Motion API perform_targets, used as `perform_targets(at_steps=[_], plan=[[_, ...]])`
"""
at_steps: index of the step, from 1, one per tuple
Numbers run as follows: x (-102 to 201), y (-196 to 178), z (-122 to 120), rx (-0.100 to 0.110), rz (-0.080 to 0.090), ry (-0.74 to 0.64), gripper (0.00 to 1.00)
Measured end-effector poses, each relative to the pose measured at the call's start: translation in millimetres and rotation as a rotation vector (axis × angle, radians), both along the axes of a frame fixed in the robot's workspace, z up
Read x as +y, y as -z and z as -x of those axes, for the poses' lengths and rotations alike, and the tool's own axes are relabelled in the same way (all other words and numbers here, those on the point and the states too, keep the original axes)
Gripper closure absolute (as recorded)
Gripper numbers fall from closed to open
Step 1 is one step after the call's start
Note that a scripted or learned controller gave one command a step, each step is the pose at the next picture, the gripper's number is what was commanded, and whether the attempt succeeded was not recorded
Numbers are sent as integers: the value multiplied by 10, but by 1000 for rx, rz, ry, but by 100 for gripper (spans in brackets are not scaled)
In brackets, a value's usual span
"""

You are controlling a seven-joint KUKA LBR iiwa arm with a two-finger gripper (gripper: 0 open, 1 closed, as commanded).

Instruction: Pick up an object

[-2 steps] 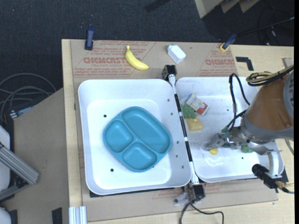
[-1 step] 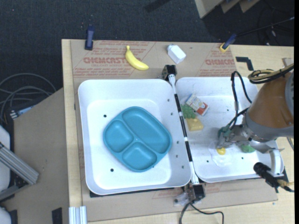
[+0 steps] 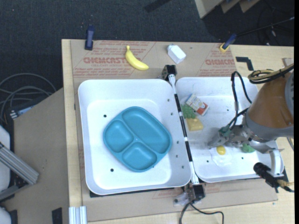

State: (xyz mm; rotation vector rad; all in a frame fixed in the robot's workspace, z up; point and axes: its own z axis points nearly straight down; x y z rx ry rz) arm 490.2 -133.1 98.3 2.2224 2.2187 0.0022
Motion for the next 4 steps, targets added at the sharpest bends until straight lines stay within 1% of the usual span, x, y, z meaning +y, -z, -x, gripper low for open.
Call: perform_targets(at_steps=[1,2,3,4], plan=[[262,140,-199,0,0,-3,0],[24,132,-1063,1,1,-3,0],[26,33,-1067,-1,2,-4,100],[-228,-372,-1186,-1,2,-2,100]])
